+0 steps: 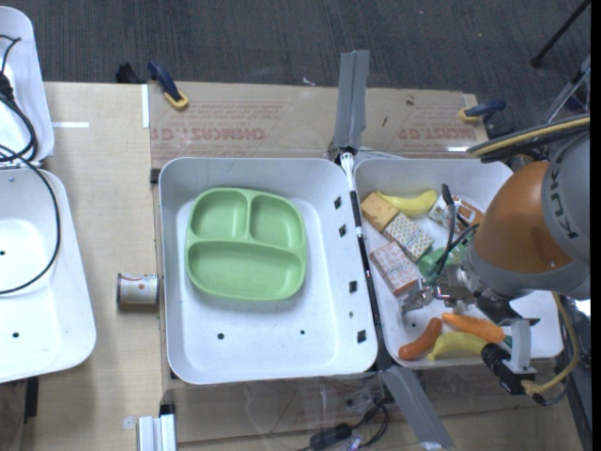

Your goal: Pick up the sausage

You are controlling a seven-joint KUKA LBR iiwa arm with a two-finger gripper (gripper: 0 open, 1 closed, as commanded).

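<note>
Sausage (419,339) lies ungrasped at six o'clock in your right bin (498,170); hand (424,292) above it, finger state unreadable.

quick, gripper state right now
gripper: low in the right bin among the toy food; open or shut cannot be told.
</note>
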